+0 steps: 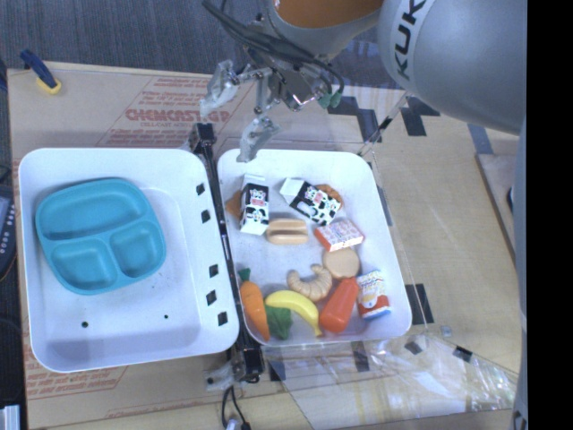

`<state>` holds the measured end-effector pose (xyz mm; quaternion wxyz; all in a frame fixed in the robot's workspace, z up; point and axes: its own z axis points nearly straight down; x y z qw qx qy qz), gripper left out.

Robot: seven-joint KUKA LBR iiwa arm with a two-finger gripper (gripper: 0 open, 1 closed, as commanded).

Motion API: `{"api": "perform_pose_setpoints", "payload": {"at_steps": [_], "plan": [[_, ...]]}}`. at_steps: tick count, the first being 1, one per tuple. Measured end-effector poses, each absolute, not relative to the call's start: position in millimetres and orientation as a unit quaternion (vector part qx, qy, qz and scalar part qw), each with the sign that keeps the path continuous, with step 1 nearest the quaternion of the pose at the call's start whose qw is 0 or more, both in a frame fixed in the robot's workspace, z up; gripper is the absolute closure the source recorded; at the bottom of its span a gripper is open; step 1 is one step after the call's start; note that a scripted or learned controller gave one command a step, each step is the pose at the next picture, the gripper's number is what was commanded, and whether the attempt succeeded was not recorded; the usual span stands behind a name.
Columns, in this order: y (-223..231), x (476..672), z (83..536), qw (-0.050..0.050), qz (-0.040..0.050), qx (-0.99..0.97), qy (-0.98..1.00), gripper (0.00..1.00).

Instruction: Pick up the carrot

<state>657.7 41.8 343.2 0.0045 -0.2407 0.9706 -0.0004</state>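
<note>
Carrot [253, 308] is lying in the right bin [387, 240], at the near left corner, pressed up against the wall that divides the two bins. Orange body, green top end pointing toward the near rim; the tip is pointing away, up the bin. It looks like a toy of moulded plastic: light, stiff, likely smooth and a bit slippery, tapering, so a pinch near the thin tip could squirt it out. Best hold, I'd judge, is across the thick middle.

Gripper [240, 113] is hanging high over the far left corner of that same bin, well apart from the carrot. Its two fingers are standing spread, nothing between them.

Crowding is the problem. Banana [295, 307] is lying just beside the carrot on its right, seemingly touching near the green end, and the red pepper-like piece [337, 305] is sitting beyond that. Croissant [311, 280] is sitting just up from the banana. On the carrot's left the bin wall is leaving little room for a finger, so closing across the width risks one finger landing on the rim or on the banana.

Open room: the strip of bare floor up the left side of the bin, between the carrot tip and the milk carton [255, 204], is giving a clear descent lane. Left bin [116, 339] is holding a blue tray [97, 234], out of the way.
</note>
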Motion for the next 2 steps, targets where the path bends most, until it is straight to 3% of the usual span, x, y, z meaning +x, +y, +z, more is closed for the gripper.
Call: {"api": "perform_pose_setpoints", "payload": {"at_steps": [1, 2], "plan": [[66, 656.9, 301, 0.000, -0.0003, -0.084, 0.996, 0.00], [107, 656.1, 251, -0.001, 0.0004, -0.090, 0.996, 0.00]]}}
